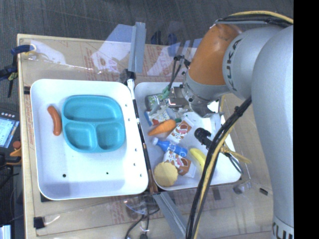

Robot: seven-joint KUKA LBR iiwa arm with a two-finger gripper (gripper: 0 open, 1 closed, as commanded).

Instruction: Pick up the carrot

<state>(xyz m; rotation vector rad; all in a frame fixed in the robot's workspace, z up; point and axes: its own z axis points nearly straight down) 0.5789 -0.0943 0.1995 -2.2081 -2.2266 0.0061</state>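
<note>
Lying in the right bin (234,176) you see the carrot (163,128), orange and tapered, tilted with its thin tip lower left. You cannot tell the pincer's (168,99) opening.

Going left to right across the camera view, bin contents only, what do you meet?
Sausage → blue divided tray → carrot → banana. The packets, the blue bottle and the round yellow item overlap the carrot's span, so I leave them out.
</note>
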